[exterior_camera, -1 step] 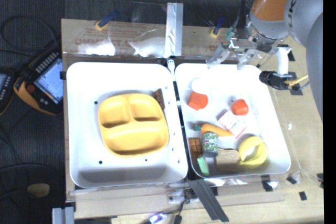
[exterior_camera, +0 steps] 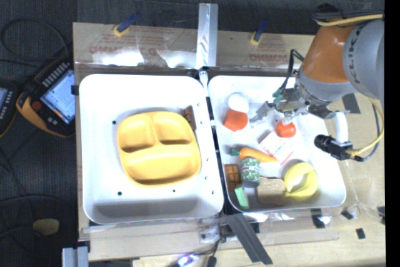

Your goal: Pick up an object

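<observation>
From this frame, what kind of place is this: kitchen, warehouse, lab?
Most likely a robotics lab grasping cell. Two white bins sit on a bench, the right one cluttered with toy food, a teach pendant lies alongside, and the gripper hangs over the clutter.

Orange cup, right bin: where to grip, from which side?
Take the orange cup across its body, coming straight down. It lies tilted with its white end toward the back wall, with clear floor on both sides, so fingers should fit there. The gripper is close by.

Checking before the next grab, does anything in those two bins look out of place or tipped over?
Nothing looks spilled or damaged. The yellow tray sits slightly askew in the left bin, and the orange cup lies on its side in the right bin.
</observation>
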